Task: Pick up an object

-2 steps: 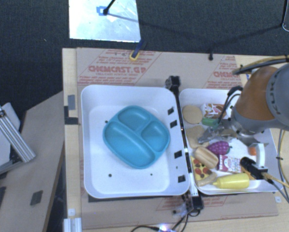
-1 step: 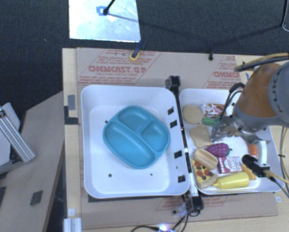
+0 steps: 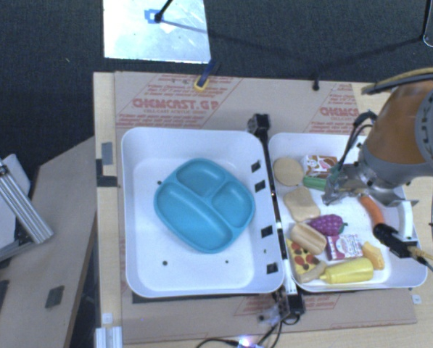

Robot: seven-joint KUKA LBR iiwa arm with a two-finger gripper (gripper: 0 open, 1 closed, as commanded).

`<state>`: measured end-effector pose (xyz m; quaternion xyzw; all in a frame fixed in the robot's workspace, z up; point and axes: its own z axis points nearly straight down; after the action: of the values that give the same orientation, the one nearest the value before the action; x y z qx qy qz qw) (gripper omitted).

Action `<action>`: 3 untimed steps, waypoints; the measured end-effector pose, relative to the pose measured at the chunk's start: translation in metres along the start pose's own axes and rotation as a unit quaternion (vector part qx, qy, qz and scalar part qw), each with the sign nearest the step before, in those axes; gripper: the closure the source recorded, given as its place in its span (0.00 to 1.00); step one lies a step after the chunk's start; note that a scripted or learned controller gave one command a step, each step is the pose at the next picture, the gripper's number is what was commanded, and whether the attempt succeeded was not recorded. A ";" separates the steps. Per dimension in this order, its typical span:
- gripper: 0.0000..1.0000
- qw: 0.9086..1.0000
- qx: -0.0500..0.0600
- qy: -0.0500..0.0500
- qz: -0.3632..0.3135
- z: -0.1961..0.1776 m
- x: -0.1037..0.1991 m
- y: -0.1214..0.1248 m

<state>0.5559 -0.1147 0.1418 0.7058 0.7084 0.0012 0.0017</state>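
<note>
1. Your bench (image 3: 107, 216) is light wood, topped by printed cardboard (image 3: 223, 100).
2. You've got two white bins on that: left bin (image 3: 140, 263), right bin (image 3: 412, 270), touching side by side.

The light is even and fairly bright over the bench, cool and bluish in cast. The two shallow white plastic bins (image 3: 201, 140) come close to washing out, though their rims stay readable. A square shiny metal sheet (image 3: 157, 19) on the dark floor throws back a pale, mottled glare. Shadows are soft and short; a faint one lies under the blue divided plastic plate (image 3: 204, 204). The picture is a little soft and grainy, and the small toy foods (image 3: 331, 239) lose fine detail.
</note>
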 end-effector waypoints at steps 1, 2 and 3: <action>1.00 1.000 0.000 0.000 0.000 -0.047 -0.001 -0.007; 1.00 1.000 -0.001 0.000 0.000 -0.085 -0.001 -0.005; 1.00 1.000 0.000 0.001 -0.002 -0.084 0.046 0.032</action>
<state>0.5872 -0.0688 0.2258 0.7047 0.7095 0.0017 0.0013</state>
